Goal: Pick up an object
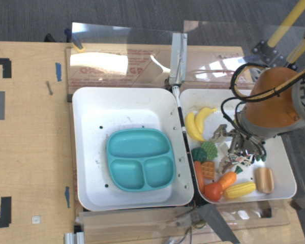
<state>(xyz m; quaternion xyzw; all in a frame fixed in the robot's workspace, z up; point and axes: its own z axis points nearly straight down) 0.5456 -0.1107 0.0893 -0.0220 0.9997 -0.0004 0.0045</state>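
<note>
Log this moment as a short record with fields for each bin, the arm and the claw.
left bin: holds a teal divided plate
right bin: toy food: bananas, broccoli, waffle, carrot, tomato, corn, hot dog
arm: reaching in from the right, over the right bin
claw: low among the toy food, above the carrot; grip state unclear

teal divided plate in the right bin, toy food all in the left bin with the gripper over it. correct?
Bins are swapped. The camera view shows the teal divided plate in the left bin, and the toy food, such as the banana and corn cob, in the right bin, with the gripper over it.
</note>
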